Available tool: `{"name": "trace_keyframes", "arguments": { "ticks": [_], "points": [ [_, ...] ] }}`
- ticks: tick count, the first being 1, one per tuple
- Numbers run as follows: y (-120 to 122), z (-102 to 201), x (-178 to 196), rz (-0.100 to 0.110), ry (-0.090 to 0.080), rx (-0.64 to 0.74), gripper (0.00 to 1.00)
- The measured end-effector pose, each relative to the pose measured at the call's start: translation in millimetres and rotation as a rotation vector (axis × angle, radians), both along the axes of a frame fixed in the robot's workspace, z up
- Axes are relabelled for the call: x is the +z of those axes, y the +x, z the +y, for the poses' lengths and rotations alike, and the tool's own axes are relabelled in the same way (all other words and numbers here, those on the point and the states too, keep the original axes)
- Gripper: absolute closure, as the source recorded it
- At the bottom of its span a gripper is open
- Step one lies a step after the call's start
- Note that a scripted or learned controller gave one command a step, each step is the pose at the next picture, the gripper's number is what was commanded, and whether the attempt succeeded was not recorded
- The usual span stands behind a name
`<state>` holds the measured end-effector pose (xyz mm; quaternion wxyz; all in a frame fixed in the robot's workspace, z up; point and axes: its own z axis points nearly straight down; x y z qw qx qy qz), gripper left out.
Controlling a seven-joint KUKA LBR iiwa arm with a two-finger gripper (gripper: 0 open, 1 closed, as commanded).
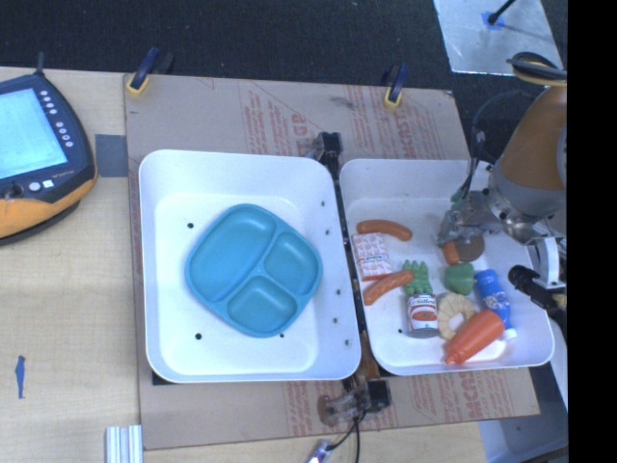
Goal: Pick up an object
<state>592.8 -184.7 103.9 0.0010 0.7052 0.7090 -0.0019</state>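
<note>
The right bin (pixel 386 355) holds several toy foods: two sausages (pixel 384 229) (pixel 387 285), a red-and-white packet (pixel 371 255), a green piece (pixel 417 278), a small can (pixel 421 313), a green round item (pixel 460 278), a blue bottle (pixel 493 295), a pale lumpy item (pixel 455 313) and a carrot (pixel 473 337). My gripper (pixel 464 236) is low over the bin's far right part, right above a small orange-brown object (pixel 451 253). The wrist hides the fingers.
The left bin (pixel 164 191) holds a blue divided plate (pixel 254 269). A teach pendant (pixel 39 152) lies at the bench's left edge. Clamps (pixel 144 69) (pixel 393 85) hold the cardboard at the back. The arm's orange band (pixel 535 143) stands over the right bin's far right corner.
</note>
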Motion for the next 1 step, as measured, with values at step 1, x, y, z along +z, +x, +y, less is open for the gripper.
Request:
{"name": "trace_keyframes", "arguments": {
  "ticks": [1],
  "points": [
    [-8.3, 53.5, 113.6, 0.001, 0.004, 0.000, 1.00]
  ]
}}
